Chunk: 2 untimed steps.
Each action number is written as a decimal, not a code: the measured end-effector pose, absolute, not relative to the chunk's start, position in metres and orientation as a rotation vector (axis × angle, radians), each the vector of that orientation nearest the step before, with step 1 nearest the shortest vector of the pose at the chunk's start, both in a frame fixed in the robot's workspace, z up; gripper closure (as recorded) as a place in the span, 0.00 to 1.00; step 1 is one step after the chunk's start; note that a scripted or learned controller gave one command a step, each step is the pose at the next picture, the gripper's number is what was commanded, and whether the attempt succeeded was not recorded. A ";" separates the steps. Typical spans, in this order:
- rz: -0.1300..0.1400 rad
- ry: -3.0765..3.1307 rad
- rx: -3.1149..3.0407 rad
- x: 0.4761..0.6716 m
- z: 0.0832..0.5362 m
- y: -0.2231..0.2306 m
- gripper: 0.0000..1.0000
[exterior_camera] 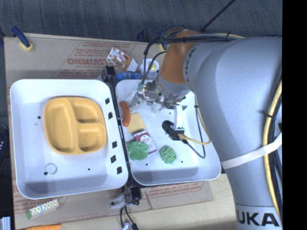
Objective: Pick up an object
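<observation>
From my console, the arm (230,104) covers the right bin's (163,174) far right wall and upper right corner, and it runs off the frame's bottom edge. The gripper (152,96) sits in a tangle of metal and cable in the upper part of that bin; I cannot tell how its fingers stand. A blue object (127,75) at the bin's top rim is half hidden behind the wrist. The small packet (144,139) under the green leafy item (138,150) is too small to read. At lower left, an orange thing (43,227) is cut by the bottom edge.
</observation>
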State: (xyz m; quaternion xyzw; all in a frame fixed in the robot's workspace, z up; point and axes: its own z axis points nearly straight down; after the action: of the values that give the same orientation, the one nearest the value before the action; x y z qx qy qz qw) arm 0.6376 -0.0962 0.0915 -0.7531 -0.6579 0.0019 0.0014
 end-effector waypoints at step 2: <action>0.008 -2.069 -2.358 0.638 0.102 -0.096 0.00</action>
State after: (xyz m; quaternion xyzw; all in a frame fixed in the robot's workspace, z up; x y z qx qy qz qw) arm 0.6378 -0.0957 0.1017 -0.7517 -0.6595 0.0025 0.0026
